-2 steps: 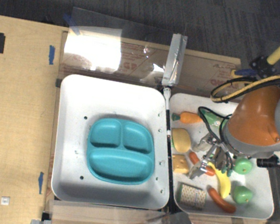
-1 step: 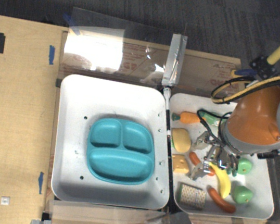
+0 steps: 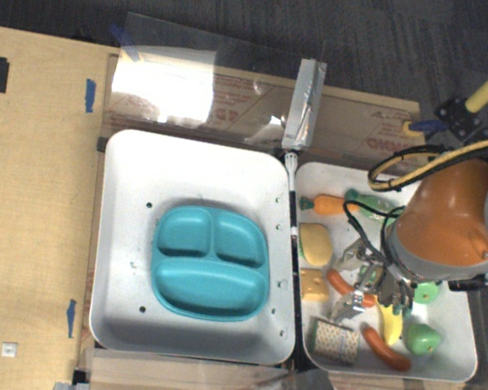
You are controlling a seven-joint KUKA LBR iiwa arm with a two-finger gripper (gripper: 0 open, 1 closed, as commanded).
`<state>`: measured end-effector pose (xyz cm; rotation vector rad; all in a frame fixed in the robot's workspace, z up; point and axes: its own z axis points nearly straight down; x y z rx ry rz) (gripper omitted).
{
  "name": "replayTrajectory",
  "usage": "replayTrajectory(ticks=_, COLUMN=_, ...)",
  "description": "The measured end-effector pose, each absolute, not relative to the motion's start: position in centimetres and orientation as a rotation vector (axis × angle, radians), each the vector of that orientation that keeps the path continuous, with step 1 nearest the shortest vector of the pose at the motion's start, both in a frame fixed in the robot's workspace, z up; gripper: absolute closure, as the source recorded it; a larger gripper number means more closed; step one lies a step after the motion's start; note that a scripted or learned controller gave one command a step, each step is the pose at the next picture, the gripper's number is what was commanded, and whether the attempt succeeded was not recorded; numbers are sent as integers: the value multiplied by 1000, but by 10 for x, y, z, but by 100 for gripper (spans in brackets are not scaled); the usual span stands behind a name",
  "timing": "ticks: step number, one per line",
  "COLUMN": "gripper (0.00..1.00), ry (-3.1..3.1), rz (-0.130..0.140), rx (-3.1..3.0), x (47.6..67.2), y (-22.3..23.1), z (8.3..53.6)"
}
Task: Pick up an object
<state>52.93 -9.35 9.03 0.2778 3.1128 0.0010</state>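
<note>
Red sausage (image 3: 385,349) lengthwise down-right, near banana (image 3: 391,325), below arm (image 3: 446,222).

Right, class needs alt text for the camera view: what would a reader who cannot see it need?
A grey and orange robot arm reaches down into the right white bin, its gripper among small toy foods. The left white bin holds a teal divided plate.

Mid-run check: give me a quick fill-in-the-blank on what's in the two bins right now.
1. The teal divided plate lies in the ____ bin.
2. The pincer hangs over the ____ bin.
3. The plate has ____ compartments.
4. The carrot lies near that bin's ____ edge.

Missing: left; right; three; far
</note>
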Motion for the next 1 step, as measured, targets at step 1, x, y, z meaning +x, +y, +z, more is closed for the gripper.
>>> replayTrajectory(ticks=1, gripper=0, ry=3121, rz=2, rx=170, x=537, y=-108, z=90)
